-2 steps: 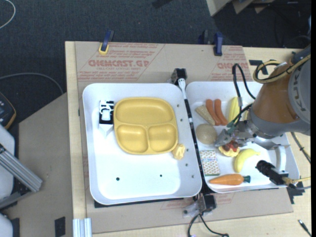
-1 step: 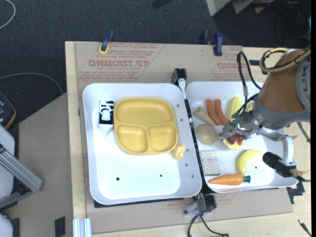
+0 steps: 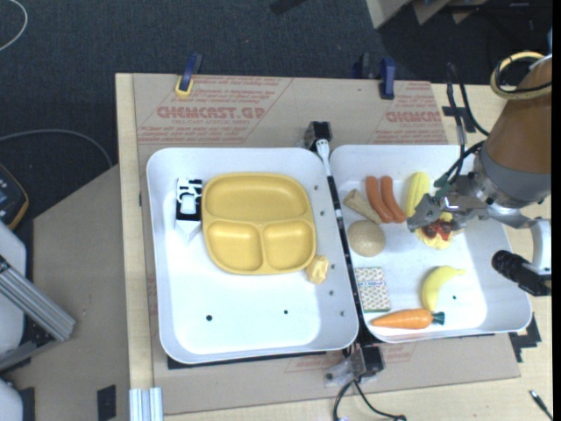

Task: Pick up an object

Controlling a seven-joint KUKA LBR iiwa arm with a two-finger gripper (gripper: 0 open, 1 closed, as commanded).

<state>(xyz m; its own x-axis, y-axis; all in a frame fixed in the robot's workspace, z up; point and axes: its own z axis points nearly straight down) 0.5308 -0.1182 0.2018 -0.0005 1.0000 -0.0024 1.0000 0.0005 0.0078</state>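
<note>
Plastic toy food, light, stiff and slick: my pincer (image 3: 436, 218), its opening impossible to judge, hangs over red-yellow pieces (image 3: 438, 231) beside the sausages (image 3: 385, 199); grasp across a narrow middle.

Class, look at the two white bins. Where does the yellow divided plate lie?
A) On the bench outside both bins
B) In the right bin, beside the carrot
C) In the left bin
C: the yellow divided plate lies inside the left bin, while the carrot is in the right bin.
</note>
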